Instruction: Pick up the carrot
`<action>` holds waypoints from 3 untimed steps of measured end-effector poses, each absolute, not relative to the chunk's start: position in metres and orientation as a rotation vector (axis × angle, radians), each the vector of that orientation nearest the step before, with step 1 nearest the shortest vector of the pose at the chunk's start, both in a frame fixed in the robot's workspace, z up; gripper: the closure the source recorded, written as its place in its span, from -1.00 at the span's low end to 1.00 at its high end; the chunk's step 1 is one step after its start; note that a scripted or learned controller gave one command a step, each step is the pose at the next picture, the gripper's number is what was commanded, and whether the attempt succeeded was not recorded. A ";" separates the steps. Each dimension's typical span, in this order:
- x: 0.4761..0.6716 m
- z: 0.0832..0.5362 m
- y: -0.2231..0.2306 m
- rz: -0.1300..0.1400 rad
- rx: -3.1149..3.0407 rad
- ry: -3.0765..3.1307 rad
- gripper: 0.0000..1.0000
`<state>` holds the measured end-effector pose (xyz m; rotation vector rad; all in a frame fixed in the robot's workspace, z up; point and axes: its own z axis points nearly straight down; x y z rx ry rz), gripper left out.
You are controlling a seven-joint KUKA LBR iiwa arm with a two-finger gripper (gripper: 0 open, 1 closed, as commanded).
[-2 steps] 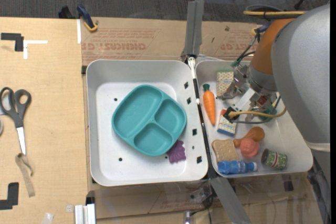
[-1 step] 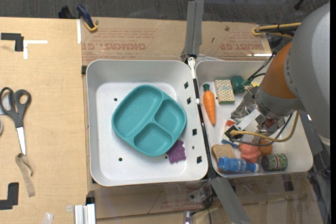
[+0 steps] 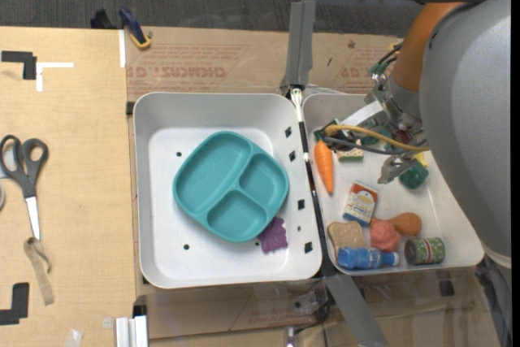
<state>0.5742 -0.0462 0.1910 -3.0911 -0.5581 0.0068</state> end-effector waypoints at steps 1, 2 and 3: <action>0.581 0.190 0.020 0.009 -3.086 -0.591 -1.00; 0.559 0.190 -0.009 0.010 -3.125 -0.318 -1.00; 0.557 0.190 -0.015 0.010 -3.125 -0.315 -1.00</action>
